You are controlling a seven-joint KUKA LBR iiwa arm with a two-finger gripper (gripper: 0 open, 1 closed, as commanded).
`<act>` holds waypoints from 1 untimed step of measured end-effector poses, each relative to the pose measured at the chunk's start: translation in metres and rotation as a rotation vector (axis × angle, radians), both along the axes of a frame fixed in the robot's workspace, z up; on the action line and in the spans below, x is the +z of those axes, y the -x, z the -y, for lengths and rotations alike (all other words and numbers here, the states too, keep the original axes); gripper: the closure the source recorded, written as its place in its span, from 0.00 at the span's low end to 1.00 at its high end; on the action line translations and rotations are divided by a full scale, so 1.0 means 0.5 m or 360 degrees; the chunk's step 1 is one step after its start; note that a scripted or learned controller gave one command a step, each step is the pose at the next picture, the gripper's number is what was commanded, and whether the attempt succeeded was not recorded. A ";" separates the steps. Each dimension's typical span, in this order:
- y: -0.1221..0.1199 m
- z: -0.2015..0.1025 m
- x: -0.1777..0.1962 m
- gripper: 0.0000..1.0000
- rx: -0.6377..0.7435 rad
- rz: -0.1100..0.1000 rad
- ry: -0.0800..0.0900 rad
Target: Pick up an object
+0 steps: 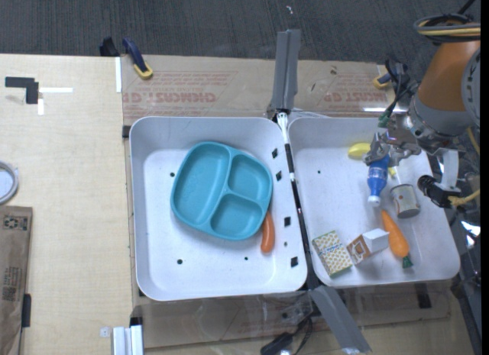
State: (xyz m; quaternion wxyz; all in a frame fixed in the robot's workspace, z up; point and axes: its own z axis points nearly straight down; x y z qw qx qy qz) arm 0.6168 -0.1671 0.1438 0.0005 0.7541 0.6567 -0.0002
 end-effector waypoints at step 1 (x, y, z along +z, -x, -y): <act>0.004 -0.006 0.240 1.00 0.0179 0.0001 0.0002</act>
